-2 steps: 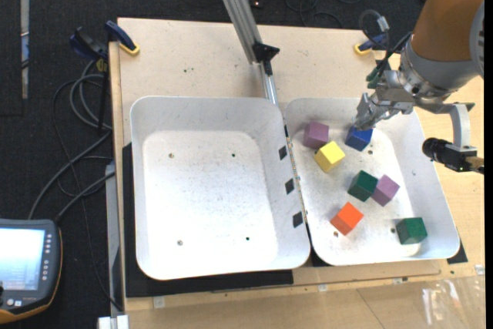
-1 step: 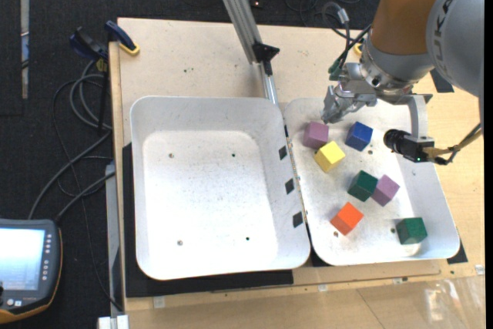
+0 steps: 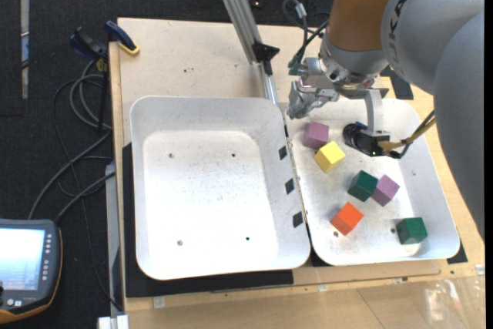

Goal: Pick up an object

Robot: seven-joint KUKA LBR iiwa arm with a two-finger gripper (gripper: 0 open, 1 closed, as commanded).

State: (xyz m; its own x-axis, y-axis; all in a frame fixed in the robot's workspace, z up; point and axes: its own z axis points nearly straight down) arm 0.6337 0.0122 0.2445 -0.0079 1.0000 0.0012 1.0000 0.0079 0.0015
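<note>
Six small painted wooden blocks, scattered loose in the right-hand shallow white plastic bin (image 3: 431,189), any one of them a fair candidate for lifting. Nearest the tool: a mauve cube (image 3: 315,134), near the bin's far left corner, with a yellow cube (image 3: 330,156) touching or just beside it on the near side. Farther toward the camera from the mauve cube: a dark green cube (image 3: 362,186) against a lilac cube (image 3: 385,189), then an orange cube (image 3: 347,218), and a second green cube (image 3: 411,229) by the near rim. Loose spacing around most, presumably leaving room for fingers. Just beyond the mauve cube, the two-finger metal gripper (image 3: 302,105) on the grey arm, poised above the bin's far left edge; nothing seen between its fingers, opening impossible to tell from here. Likely lined up for a descent near the mauve cube. Left of the mauve cube, the second white bin (image 3: 154,119).
</note>
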